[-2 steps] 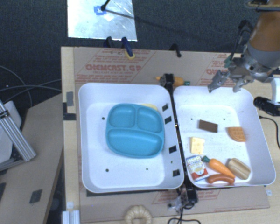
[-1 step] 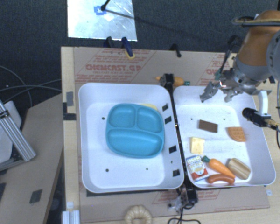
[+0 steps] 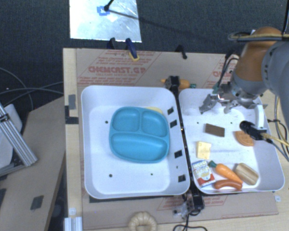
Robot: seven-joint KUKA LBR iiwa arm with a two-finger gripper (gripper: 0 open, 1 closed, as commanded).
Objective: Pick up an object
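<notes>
**Camera view.** The gripper [image 3: 216, 108] hangs above the far end of the right bin [image 3: 269, 153], fingers spread with nothing between them. Step in hand, as judged: approach, before any grasp. The nearest candidate is the brown bar [image 3: 214, 130], lying flat on the bin floor just nearer the camera than the gripper. The next move would call for a short shift toward the bar, fingers aligned across its narrow side, then a descent to the floor.

Count, right bin:
- one brown bar
- one cheese block [image 3: 203, 149]
- one packet [image 3: 202, 171]
- one carrot [image 3: 225, 170]
- one sausage [image 3: 226, 184]
- one bread roll [image 3: 246, 173]
- one biscuit [image 3: 242, 139]

Left bin [image 3: 96, 143]:
- one blue plate [image 3: 139, 134] with three compartments
- one yellow item [image 3: 156, 110], partly hidden at the plate's far edge
</notes>
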